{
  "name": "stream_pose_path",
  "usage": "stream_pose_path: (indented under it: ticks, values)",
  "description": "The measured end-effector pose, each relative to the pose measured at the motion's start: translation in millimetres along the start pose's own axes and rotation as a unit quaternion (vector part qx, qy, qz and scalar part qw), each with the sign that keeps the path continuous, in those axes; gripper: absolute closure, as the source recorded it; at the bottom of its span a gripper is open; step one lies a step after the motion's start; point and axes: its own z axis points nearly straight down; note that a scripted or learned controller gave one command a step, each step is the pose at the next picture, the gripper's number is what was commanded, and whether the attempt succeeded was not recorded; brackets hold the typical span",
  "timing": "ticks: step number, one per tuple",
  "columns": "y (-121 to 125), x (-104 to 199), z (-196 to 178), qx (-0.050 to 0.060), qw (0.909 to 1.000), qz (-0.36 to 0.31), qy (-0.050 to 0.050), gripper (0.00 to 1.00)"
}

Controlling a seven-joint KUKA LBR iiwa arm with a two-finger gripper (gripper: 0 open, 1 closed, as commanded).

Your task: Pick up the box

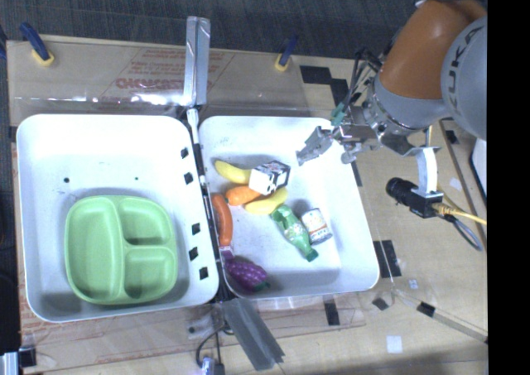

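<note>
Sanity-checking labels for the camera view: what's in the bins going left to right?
Green tray → carrot → grapes → box → green bottle → small can → end effector. The two bananas and the orange are left out: they overlap the box.

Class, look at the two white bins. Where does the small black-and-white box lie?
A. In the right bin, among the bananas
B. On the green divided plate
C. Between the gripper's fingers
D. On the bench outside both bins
A: the box lies in the right bin, between two bananas, apart from the gripper.
</note>
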Motion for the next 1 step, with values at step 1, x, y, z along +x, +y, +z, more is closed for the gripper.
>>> stream_pose_path:
  ticks: [1]
  values:
    - [82.2, -25.5, -133.5, -0.002, 0.9736, 0.228, 0.000, 0.00]
